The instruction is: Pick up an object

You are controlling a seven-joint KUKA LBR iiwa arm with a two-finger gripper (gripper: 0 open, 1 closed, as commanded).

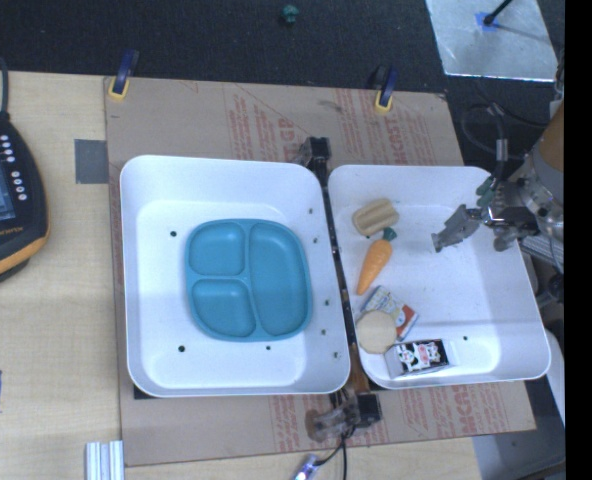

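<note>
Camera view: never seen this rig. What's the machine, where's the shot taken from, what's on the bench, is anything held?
It is a single fixed camera above a bench, looking down at a slant. The machine is a robot arm reaching in from the picture's right; its pincer hangs over the right white bin, near that bin's upper right part. Nothing shows between its fingers, and I cannot tell whether they are open or shut.

Two shallow white bins sit side by side on a cardboard sheet. The left bin holds a blue divided plate. The right bin holds a toy carrot, a tan bread-like piece, a round beige disc, a small colourful packet and a black-and-white carton. At the far left lies the arm's handheld control pad.
</note>
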